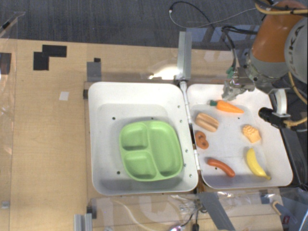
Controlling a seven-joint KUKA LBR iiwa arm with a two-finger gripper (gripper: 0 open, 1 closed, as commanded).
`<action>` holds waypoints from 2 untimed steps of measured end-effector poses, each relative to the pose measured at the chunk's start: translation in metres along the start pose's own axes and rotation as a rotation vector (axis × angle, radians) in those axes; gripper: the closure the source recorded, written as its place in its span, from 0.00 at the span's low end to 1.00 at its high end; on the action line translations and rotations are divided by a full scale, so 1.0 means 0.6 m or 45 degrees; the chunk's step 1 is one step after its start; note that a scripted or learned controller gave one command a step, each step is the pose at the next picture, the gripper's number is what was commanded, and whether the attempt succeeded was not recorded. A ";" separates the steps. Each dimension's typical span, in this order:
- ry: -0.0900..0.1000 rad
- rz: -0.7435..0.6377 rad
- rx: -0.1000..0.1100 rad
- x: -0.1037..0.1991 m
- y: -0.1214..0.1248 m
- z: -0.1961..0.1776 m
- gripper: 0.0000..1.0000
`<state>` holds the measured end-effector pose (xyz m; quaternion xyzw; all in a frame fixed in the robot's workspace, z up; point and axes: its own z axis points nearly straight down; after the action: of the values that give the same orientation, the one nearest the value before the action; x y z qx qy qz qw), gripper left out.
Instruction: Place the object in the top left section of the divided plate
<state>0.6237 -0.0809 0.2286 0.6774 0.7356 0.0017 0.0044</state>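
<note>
Claw (pixel 233 91) hovers just at the carrot's (pixel 229 107) 12 o'clock, right bin; finger state unclear. Plate (pixel 150 149) sits in the left bin. Advice: descend centred over the carrot, fingers straddling its width, then grip.

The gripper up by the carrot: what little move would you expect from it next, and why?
Probably a short drop straight down onto the carrot. The gripper hangs just above that toy's upper edge in the right bin, and nothing sits in the green divided plate in the left bin, so a pickup must come first.
</note>
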 end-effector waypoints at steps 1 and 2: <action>0.006 -0.043 0.008 0.140 -0.045 0.072 1.00; 0.006 0.001 0.007 0.229 -0.089 0.071 1.00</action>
<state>0.5597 0.0513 0.1848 0.6777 0.7353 0.0012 0.0006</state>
